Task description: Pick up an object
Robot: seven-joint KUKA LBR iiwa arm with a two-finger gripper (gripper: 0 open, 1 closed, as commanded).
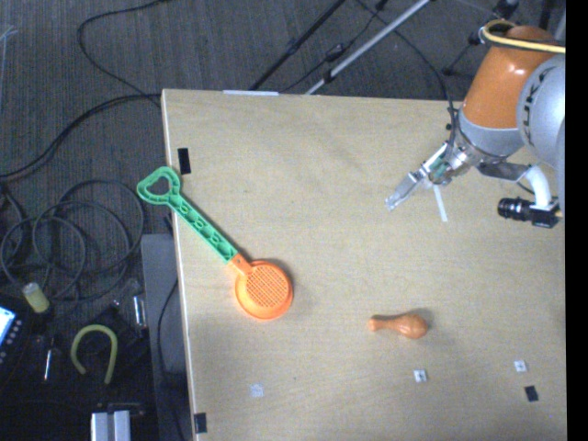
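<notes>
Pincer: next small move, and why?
Probably travel down-left to above the small orange piece, then descend. The pincer hangs over bare bench with nothing between its fingers; that piece lies closer than the green-handled orange strainer.

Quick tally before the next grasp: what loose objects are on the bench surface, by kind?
Strainer with green handle and orange mesh head: 1
Small orange drumstick-shaped toy: 1
Total: 2
The tool sits above and right of both, apart from them.
</notes>
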